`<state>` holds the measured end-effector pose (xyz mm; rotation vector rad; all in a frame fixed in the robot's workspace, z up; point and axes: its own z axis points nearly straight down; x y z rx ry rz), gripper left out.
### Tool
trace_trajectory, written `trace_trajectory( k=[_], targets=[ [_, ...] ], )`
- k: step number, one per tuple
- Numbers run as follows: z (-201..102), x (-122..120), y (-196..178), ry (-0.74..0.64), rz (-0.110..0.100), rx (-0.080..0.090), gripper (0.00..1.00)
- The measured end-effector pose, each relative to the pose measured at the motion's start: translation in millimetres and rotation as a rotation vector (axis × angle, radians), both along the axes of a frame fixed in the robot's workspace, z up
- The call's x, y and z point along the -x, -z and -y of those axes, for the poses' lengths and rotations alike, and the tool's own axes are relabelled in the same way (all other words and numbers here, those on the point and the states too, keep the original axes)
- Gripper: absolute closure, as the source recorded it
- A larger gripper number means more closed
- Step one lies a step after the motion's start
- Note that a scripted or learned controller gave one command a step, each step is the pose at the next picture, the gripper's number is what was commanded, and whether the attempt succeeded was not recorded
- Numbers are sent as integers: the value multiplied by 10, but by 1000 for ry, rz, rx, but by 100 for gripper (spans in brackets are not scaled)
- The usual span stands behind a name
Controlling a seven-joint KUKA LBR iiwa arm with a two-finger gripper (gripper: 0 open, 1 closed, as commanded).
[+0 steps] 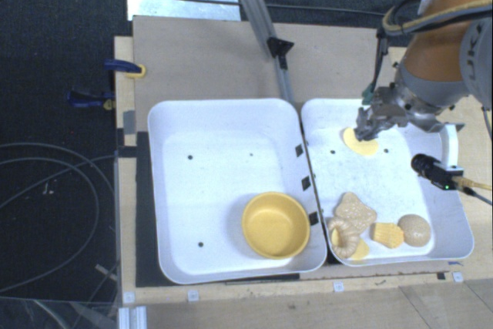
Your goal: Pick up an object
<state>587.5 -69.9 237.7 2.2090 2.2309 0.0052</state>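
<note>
My gripper (365,132) hangs low over the far part of the right bin (385,108), right at a flat pale-yellow piece (362,142) that lies on the bin floor. Its tips sit at the piece's upper edge; the wrist hides how they stand. At the near end of the same bin lie a lumpy beige object (353,209), a curled beige-and-yellow one (346,239), a yellow wedge (387,235) and a round tan one (414,229). A yellow bowl (275,224) stands in the left bin (208,135), near its front right corner.
A grey slanted pole (258,8) crosses above the back of the bench, ending near the bins' shared wall. Blue and yellow clamps (115,81) grip the bench's left edge. Cables trail on the dark floor at left.
</note>
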Motion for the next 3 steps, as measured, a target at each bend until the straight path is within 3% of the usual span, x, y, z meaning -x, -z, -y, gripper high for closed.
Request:
trace_trajectory(
  k=[2, 3],
  targets=[
    [-1064, -331, 101, 0, -2, 0, 100],
    [-1621, -504, -22, -1, 1, -2, 100]
  ],
)
